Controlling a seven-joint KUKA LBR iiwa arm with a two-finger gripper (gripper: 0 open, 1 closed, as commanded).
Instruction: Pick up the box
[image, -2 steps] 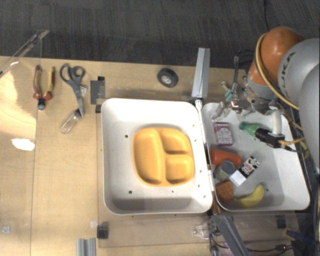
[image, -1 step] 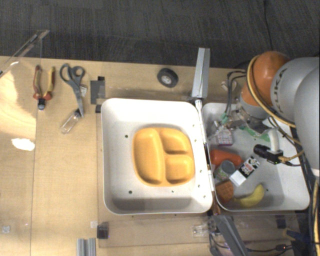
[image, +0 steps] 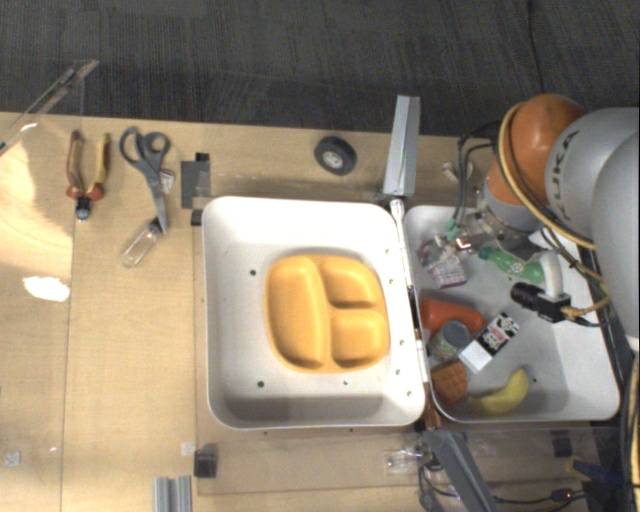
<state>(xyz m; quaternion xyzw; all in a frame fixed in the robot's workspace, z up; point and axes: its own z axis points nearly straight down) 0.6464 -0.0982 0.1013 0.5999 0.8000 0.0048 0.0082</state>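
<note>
The gripper hangs at the right bin's upper left; jaw state indeterminable. The box (black-and-white) lies lower right, ungrasped.

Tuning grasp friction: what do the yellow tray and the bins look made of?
Yellow tray: likely moulded plastic, three compartments, smooth with soft sheen and rounded edges. Left bin and right bin: white, seemingly thin formed plastic, rounded corners, matte-to-satin look; can't rule out coated metal.
</note>
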